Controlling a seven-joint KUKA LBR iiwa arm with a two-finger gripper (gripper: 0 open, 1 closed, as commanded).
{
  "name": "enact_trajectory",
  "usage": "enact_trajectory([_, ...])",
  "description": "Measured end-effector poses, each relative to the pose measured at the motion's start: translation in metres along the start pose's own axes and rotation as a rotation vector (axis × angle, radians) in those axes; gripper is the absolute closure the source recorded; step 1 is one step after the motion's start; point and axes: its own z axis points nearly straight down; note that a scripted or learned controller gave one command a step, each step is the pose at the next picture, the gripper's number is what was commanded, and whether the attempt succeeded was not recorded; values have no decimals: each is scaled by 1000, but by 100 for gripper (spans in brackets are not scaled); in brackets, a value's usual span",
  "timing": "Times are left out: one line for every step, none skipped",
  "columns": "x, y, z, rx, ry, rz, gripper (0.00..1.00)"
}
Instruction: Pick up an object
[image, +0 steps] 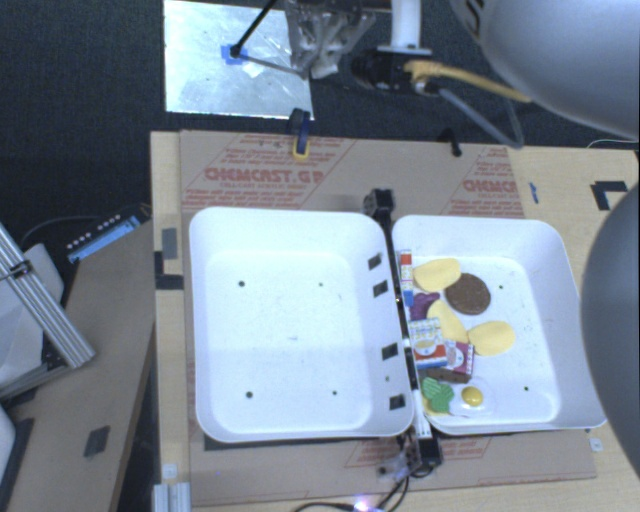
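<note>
gripper (318, 62) hangs above brown board (262, 172) printed "chemcast gp".

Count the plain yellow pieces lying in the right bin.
3: one yellow piece near the top left, one in the middle of the pile, one to its right. Others may be hidden under the pile.

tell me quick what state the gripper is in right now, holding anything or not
gripper: up at the top edge of the camera view, above the bench and away from both bins; open or shut cannot be told, and no object is seen between its fingers.
</note>
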Motion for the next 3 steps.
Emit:
enact_trajectory([0,-26,-5,15,-4,0,100])
enact_trajectory([0,-78,74,25,-8,-1,100])
enact_trajectory([-1,-20,111,16,-7,7,100])
